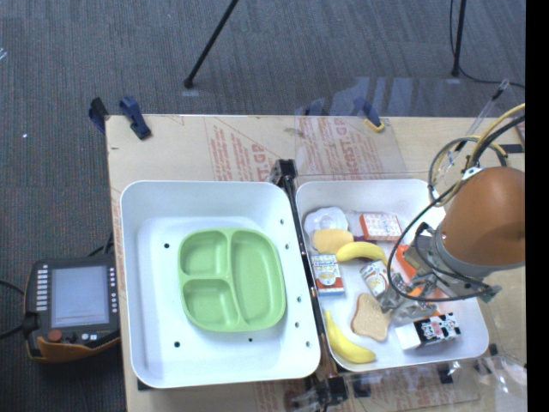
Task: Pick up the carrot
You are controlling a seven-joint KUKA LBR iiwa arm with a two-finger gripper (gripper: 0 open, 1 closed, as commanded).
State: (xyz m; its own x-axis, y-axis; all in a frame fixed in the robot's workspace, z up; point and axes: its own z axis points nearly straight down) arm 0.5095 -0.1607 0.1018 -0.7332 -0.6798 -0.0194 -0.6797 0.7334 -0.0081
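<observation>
The arm's orange band (485, 213) hangs over the right bin (403, 187), and the end effector (410, 292) sits low among the toy food there; whether it is apart or together I cannot tell. The carrot (407, 261) seems to be the orange sliver just beside the wrist (mostly hidden). Nearby lie a banana (361, 251), a bread slice (370, 318) and a second banana (346, 341). The left bin (146, 221) holds a green divided plate (232, 280).
</observation>
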